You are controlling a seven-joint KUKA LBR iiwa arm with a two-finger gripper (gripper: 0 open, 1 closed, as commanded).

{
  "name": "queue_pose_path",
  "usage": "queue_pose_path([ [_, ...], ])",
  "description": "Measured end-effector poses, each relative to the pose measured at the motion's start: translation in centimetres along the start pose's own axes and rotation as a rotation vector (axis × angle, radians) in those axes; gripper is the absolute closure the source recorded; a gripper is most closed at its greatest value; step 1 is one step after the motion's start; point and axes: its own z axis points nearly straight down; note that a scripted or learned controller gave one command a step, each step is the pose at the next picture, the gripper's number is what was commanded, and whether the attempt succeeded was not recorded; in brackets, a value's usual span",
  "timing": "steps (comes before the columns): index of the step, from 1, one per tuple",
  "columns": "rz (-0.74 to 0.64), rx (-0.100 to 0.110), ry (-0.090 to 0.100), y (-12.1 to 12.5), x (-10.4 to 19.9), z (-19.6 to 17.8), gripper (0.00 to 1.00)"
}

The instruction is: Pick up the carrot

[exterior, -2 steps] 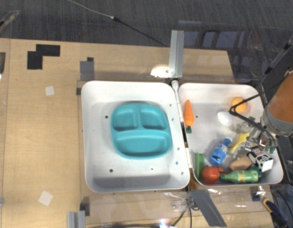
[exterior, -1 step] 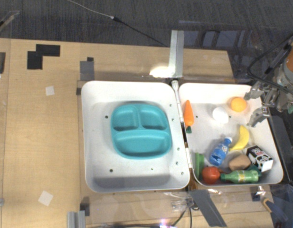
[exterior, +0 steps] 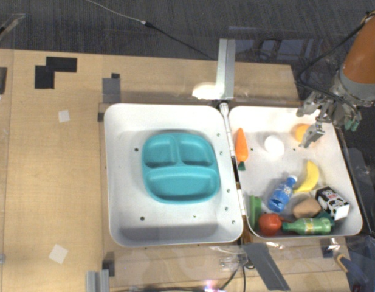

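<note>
Carrot (exterior: 240, 145) lies against the right bin's (exterior: 351, 181) left wall, well apart from the gripper (exterior: 313, 132), whose finger spread cannot be told, so a grasp should straddle its narrow width.

Carrot (exterior: 240, 145) lies in right bin (exterior: 351, 181), left edge.

A teal divided plate (exterior: 177, 165) lies in the middle of the left bin (exterior: 123, 224). In the bin to its right lie a banana (exterior: 309, 176), a blue bottle (exterior: 282, 193), a red tomato (exterior: 270, 223) and a green bottle (exterior: 307, 225), clustered toward that bin's near corner.
</note>
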Motion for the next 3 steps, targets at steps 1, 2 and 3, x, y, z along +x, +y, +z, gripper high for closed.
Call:
queue_pose_path([
  [1, 0.059, 0.001, 0.002, -0.7, -1.0, 5.8, 0.0],
  [2, 0.058, 0.003, 0.016, -0.9, -0.8, 8.7, 0.0],
  [3, 0.057, 0.002, -0.013, -0.7, -1.4, 7.2, 1.0],
])
